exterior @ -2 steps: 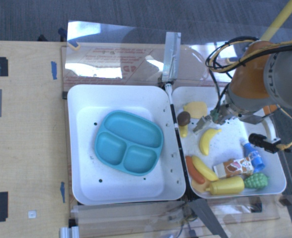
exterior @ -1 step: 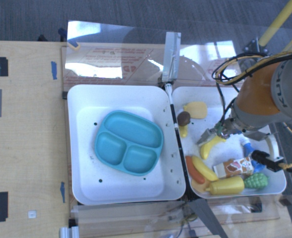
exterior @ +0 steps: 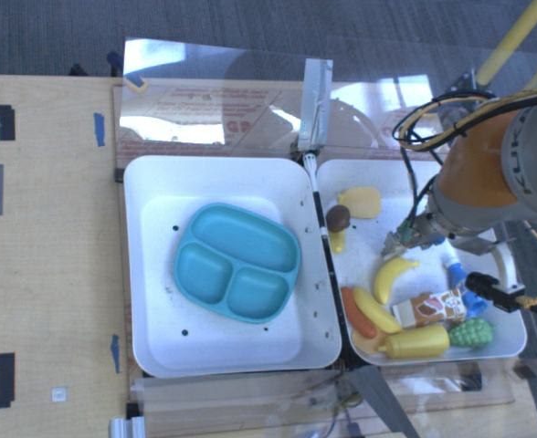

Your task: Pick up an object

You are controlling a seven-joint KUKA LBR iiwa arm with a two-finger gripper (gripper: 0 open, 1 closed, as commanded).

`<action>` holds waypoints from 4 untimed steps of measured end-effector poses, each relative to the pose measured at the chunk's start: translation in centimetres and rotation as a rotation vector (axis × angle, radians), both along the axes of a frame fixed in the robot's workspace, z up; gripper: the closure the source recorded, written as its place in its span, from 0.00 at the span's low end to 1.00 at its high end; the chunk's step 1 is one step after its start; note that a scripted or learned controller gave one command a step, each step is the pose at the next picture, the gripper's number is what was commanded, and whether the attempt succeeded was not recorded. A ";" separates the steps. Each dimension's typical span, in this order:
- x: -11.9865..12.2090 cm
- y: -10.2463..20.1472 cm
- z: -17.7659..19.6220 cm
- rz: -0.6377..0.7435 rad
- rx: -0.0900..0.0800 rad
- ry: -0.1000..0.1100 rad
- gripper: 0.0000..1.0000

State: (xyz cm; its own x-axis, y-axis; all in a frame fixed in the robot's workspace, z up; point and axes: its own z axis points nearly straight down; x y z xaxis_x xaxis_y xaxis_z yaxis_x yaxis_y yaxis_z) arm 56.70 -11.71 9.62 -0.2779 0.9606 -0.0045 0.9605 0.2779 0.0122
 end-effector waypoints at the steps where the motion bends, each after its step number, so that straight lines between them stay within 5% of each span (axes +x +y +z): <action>1: 0.0 0.0 -0.1 0.000 0.000 0.002 0.00; 2: 0.1 0.0 0.7 -0.001 0.000 0.001 1.00; 3: 0.1 0.0 0.6 -0.001 0.001 0.002 0.00; 4: -3.2 1.2 -0.8 0.183 -0.004 0.000 0.00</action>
